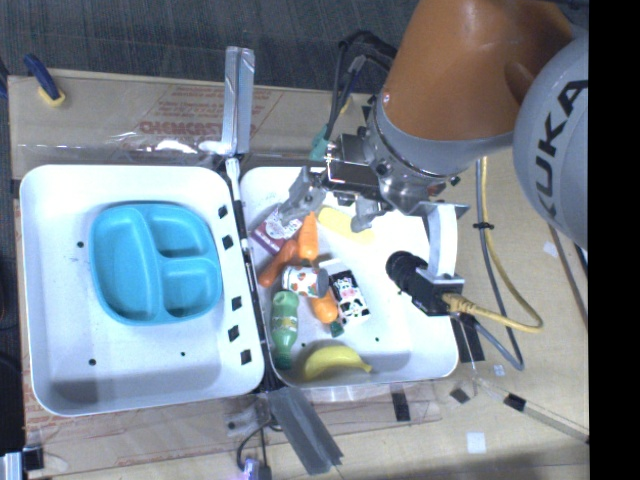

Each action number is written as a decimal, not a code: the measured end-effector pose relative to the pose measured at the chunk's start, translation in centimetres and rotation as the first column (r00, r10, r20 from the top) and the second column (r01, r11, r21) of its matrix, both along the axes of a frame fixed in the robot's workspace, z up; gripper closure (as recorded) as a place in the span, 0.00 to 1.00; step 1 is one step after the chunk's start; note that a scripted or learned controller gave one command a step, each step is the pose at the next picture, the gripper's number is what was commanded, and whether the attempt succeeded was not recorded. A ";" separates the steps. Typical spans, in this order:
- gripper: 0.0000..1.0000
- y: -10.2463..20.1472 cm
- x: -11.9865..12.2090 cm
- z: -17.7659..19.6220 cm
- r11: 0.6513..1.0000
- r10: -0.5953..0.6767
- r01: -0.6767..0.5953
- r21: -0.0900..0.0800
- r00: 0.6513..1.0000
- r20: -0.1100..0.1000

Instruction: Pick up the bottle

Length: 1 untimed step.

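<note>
Camera view: green bottle below the gripper, well apart.

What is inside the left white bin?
The left white bin holds one blue divided tray, lying flat with three compartments, each bare. A few small dark marks dot the bin floor. Whatever lies under the tray is covered and cannot be seen.
</note>
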<state>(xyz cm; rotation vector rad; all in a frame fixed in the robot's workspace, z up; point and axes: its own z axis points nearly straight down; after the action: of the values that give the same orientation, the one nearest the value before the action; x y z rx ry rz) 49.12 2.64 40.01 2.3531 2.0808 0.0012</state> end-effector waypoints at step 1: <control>0.00 -1.6 -1.5 -8.9 0.999 -0.036 0.036 -0.002 0.999 -0.005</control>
<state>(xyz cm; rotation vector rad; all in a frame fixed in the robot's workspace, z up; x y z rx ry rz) 47.63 1.05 31.08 2.3922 2.0392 -0.0068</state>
